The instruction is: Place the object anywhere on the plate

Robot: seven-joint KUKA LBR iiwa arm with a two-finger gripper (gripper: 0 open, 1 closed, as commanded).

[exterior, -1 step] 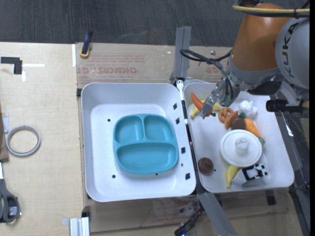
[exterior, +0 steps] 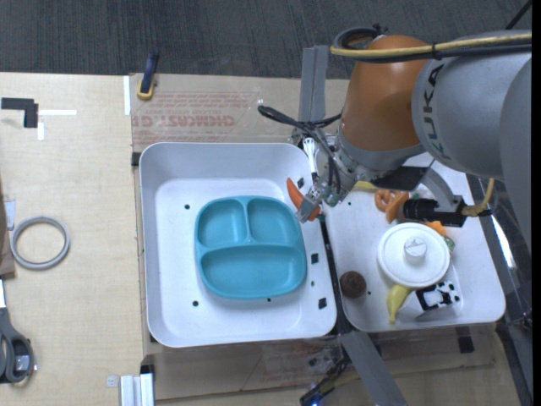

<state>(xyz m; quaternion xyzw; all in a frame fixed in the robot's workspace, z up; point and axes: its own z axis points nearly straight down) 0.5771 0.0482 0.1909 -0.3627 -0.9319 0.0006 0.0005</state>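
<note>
The blue divided plate (exterior: 250,248) lies in the middle of the left white bin (exterior: 169,184). My gripper (exterior: 311,203) hangs over the wall between the two bins, just off the plate's upper right corner. A small orange, carrot-like object (exterior: 295,193) sits at its fingertips, and the fingers look shut on it. The object is above the left bin's right edge, beside the plate rather than over it. The arm's orange band and grey body cover the upper part of the right bin.
The right bin (exterior: 363,311) holds a white lidded pot (exterior: 413,254), a banana (exterior: 396,301), a brown round piece (exterior: 352,284), an orange item (exterior: 390,201) and a black-and-white piece (exterior: 439,294). A tape ring (exterior: 37,242) and scissors (exterior: 15,353) lie on the bench at left.
</note>
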